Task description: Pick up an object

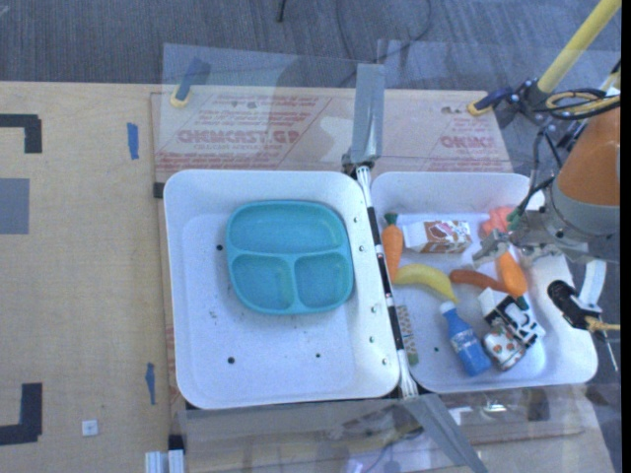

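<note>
orange carrot [512, 274] just beside gripper [501, 248]

Tray [290, 269] in left bin [197, 363]; banana [426, 280] in right bin [577, 363].

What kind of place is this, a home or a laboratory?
Probably a robotics lab: a wooden bench bears two white bins, the right one holds toy food such as a banana, and grey carpet lies behind.

The right bin [577, 358] is crowded by a carrot [392, 245], banana [426, 279] and bottle [463, 340]; open room is left around the teal plate [290, 256] in the left bin [192, 363].
</note>
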Tool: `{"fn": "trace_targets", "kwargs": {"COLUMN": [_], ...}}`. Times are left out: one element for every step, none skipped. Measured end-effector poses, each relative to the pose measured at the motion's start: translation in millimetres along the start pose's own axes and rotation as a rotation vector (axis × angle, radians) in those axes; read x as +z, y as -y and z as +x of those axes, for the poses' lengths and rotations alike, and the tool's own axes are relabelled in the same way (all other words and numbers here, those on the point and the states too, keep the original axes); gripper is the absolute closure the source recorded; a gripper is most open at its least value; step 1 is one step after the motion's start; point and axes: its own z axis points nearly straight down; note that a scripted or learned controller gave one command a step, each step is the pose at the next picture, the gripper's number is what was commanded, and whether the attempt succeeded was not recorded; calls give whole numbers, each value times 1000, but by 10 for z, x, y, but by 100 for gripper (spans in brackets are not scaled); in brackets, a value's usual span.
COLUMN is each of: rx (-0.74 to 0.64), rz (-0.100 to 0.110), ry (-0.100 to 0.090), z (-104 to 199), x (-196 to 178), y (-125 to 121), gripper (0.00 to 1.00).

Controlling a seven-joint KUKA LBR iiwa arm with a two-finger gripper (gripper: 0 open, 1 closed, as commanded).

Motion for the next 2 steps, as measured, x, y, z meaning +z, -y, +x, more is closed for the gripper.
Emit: {"fn": "trace_targets", "kwargs": {"rx": [3, 22], "rz": [3, -2], "ry": [3, 6], "z": [-32, 775], "x": [-59, -1259], "y": [4, 0], "gripper": [100, 100]}}
